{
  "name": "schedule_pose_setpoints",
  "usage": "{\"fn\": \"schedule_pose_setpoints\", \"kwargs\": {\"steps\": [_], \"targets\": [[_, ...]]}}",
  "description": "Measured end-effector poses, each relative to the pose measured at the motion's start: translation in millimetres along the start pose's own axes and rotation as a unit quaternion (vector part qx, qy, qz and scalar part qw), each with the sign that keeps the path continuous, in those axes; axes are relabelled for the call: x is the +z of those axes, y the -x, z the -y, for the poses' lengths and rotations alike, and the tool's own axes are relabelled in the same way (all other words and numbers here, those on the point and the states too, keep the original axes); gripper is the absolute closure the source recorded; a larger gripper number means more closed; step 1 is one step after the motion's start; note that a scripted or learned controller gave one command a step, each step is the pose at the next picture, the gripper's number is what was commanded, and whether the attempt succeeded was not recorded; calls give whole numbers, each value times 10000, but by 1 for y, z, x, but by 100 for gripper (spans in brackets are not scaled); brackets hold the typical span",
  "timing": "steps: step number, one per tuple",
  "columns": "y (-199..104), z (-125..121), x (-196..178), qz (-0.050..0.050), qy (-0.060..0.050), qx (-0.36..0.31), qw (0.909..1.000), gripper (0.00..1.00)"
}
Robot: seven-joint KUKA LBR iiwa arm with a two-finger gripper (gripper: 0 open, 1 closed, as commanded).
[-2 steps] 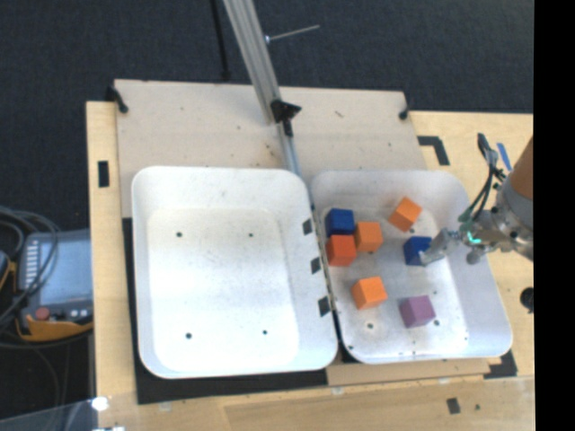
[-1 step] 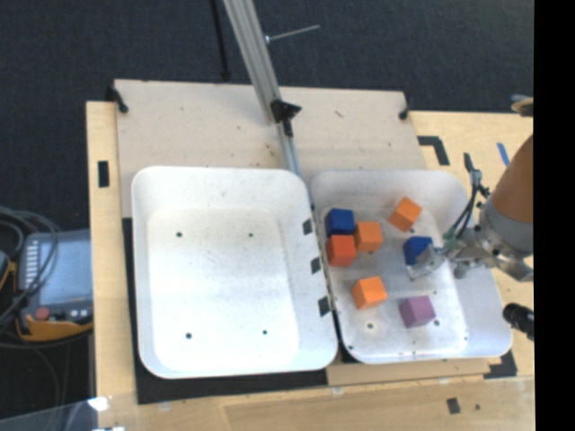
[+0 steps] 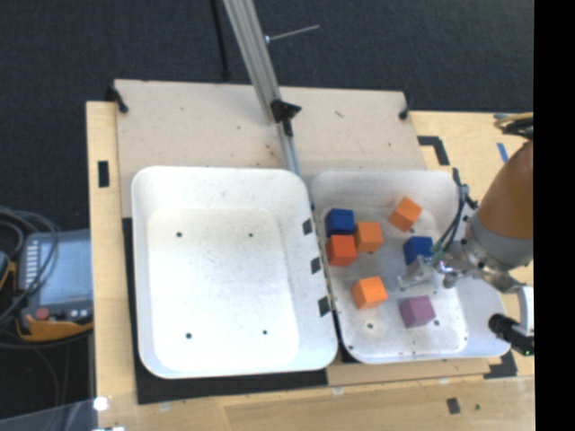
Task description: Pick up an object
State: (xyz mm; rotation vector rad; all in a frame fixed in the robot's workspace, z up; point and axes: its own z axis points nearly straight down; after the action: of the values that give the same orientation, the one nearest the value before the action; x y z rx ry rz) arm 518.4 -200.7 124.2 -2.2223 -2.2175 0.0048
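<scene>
Seven blocks are crowding the right bin: a blue block and two orange blocks are touching in a cluster. The left bin is lying open. A slanted metal pole is crossing overhead.

Even, fairly bright light from above me; my shallow white plastic bins glare slightly, everything mildly soft.

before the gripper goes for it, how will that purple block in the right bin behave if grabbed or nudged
The purple block looks like a small, stiff cube with flat faces, so it should probably slide rather than roll. It sits apart from the orange block, so a nudge likely moves it alone. It is probably light, and the gripper could knock it aside.
</scene>
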Motion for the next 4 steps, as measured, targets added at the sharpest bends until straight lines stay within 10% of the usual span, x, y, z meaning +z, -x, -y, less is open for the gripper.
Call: {"fn": "schedule_pose_setpoints", "kwargs": {"steps": [1, 2, 4], "targets": [[2, -1, 26, 10, 30, 5, 10000, 0], [3, -2, 14, 8, 52, 35, 10000, 100], [3, -13, -92, 11, 55, -33, 10000, 100]]}}
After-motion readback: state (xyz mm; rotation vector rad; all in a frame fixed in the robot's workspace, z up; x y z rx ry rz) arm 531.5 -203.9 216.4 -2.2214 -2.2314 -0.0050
